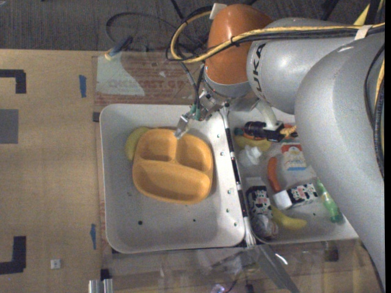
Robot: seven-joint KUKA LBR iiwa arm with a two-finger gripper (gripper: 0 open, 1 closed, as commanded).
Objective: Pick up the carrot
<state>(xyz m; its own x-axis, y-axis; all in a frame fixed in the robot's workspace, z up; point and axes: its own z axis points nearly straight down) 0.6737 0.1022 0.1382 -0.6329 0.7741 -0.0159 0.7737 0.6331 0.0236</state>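
Observation:
The carrot (272,173) is a short orange piece lying in the right bin (342,232), beside a white carton. My gripper (182,127) hangs over the left bin (116,182), at the far edge of an orange divided plate (174,166). It is well left of the carrot, across the wall between the bins. Nothing shows in the gripper.
A yellow banana-like piece (134,140) lies against the plate's left side. The right bin also holds a white carton (294,159), cow-patterned items (261,201), a yellow banana (288,220), a green item (330,207) and a black and red object (261,129). The arm covers the bin's right part.

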